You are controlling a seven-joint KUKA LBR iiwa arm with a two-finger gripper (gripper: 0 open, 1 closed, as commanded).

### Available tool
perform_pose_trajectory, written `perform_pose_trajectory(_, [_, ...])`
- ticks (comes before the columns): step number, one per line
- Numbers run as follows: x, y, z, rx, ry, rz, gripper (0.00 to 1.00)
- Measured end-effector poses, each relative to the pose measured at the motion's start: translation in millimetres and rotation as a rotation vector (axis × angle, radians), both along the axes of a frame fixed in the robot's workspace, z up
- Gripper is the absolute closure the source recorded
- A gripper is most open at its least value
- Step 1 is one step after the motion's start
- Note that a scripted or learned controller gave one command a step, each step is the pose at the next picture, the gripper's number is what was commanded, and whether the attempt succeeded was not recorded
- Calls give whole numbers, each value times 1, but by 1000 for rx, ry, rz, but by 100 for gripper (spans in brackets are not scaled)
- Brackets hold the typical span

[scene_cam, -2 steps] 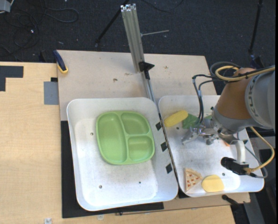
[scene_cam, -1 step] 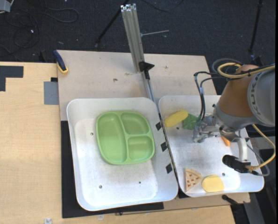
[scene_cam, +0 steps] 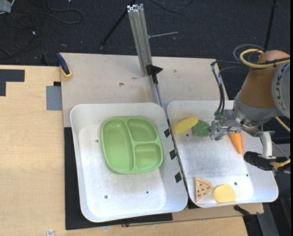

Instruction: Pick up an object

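Camera view: arm is reaching in from the right, gripper (scene_cam: 217, 132) hanging low over the upper part of the right bin (scene_cam: 264, 193). Cannot tell how it is set or whether it has anything. Green toy (scene_cam: 201, 129) is lying just left of the gripper, touching a yellow corn-like piece (scene_cam: 184, 124). Orange carrot (scene_cam: 236, 141) is lying just right of the gripper. Pizza slice (scene_cam: 202, 188) and yellow round piece (scene_cam: 224, 193) are sitting near the bin's front edge. Green divided plate (scene_cam: 132, 144) is resting in the left bin (scene_cam: 87, 181)
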State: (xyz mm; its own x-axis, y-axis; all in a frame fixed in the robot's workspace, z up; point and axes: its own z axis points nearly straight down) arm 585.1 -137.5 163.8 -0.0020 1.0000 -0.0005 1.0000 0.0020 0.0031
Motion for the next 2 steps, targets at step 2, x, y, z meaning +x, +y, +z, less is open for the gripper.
perform_pose_trajectory(2, [1,-7,91,0,0,0,100])
